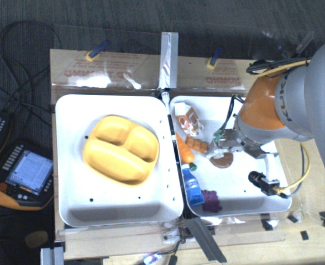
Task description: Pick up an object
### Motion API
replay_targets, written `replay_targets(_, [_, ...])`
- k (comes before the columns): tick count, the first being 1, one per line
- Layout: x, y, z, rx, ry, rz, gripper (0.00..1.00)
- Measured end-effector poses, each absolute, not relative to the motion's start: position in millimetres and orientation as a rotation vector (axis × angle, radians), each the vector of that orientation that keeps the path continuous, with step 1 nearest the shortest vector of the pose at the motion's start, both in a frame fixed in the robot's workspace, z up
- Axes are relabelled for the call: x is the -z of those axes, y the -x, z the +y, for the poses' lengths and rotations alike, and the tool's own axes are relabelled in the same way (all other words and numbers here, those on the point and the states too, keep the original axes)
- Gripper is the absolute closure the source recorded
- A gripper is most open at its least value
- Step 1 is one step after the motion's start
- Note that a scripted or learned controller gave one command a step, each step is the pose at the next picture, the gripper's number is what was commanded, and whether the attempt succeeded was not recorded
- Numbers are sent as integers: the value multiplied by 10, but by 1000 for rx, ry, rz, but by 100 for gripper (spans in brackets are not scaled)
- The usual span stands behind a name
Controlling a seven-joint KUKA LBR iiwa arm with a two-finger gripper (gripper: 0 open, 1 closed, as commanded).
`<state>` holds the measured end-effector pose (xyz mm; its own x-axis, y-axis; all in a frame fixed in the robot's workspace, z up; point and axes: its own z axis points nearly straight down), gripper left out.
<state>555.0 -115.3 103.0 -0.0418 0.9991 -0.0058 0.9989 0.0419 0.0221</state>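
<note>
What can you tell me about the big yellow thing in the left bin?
The yellow object is a large, smooth, glossy lump, like a moulded loaf of bread, with grooves dividing it into three rounded lobes. It looks like plastic or foam. It lies flat, slightly skewed, near the middle of the left bin, resting on the floor, apart from the walls. Nothing else touches it.
</note>
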Motion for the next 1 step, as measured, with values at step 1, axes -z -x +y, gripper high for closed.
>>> replay_targets(1, [-1021,-5544,-1150,-17,-2162,2255,0])
